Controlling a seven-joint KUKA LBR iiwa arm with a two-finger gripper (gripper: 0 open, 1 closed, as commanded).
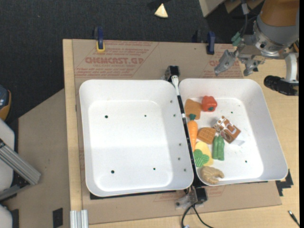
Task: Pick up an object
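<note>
Two shallow, glossy white plastic bins sit side by side on a brown board. The right bin point(256, 103) holds small toy foods clustered by its left wall: an orange carrot point(192, 128), red pepper point(209, 103), green pod point(218, 148). The metal gripper point(238, 64) hangs above the bin's far rim, fingers apart, holding nothing.

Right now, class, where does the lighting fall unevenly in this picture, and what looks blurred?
Camera view: the left white bin shows a brighter band across its floor; the grey two-finger gripper looks slightly soft; the small toy foods in the right white bin stay fairly sharp.
</note>
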